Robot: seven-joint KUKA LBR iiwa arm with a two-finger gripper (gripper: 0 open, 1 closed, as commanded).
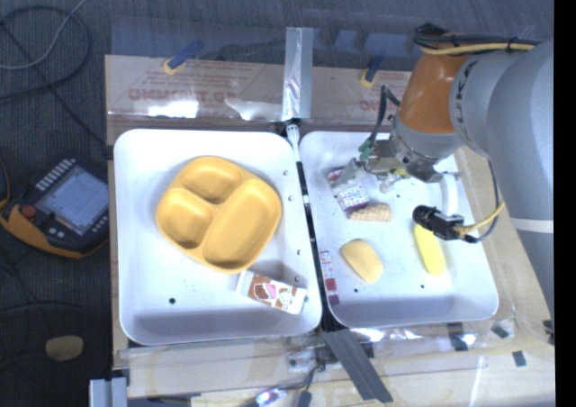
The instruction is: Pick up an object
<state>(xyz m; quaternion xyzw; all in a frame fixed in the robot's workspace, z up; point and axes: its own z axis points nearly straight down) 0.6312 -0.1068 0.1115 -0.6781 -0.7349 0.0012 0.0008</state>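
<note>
Hovering over the right bin (477, 302), gripper (382, 165) sits just above a crinkly printed wrapper (351, 195); can't tell finger state. Below the wrapper: tan oblong snack (370, 212), smooth yellow oval (362, 260), yellow banana shape (432, 250). Wrapper print unreadable.

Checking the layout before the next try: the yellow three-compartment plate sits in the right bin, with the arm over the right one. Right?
Not quite. The camera view shows the yellow three-compartment plate in the left bin, not the right. The arm is indeed over the right bin.
</note>
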